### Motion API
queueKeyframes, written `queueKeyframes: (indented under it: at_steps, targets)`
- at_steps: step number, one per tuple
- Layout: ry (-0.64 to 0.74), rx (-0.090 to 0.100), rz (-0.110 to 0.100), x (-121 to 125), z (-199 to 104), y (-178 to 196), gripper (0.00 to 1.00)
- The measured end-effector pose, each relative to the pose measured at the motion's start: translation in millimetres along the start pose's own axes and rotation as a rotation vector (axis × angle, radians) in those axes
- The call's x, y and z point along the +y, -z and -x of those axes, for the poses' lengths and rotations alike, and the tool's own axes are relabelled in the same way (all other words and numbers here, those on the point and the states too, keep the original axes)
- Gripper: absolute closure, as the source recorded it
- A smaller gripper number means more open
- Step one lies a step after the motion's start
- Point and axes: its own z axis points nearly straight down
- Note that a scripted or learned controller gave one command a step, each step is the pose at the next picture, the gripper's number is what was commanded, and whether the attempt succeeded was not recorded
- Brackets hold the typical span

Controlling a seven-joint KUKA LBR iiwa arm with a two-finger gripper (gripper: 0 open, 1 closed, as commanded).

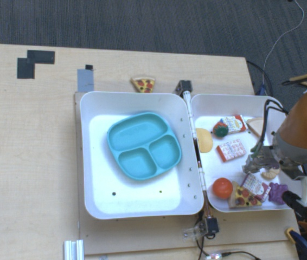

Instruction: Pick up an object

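A turquoise divided plate lies in the white left bin. The white right bin holds a red tomato, a pale yellow lemon, a red-and-white checked packet and a purple toy. The counter is light wood.

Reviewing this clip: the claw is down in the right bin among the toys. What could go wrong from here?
1. The claw sits in a tight cluster near the purple toy and printed packet, so it may catch two items or none.
2. The red ball lies close by and could get nudged away.
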Motion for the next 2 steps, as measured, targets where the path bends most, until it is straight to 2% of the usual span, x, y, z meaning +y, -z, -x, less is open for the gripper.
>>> queueKeyframes:
  at_steps: [1, 2]
  targets:
    - [0.0, 0.0, 0.0, -0.1, 0.0, -0.1, 0.0]
    - [-0.002, -0.004, 0.004, -11.0, -51.8, -16.7, 0.0]
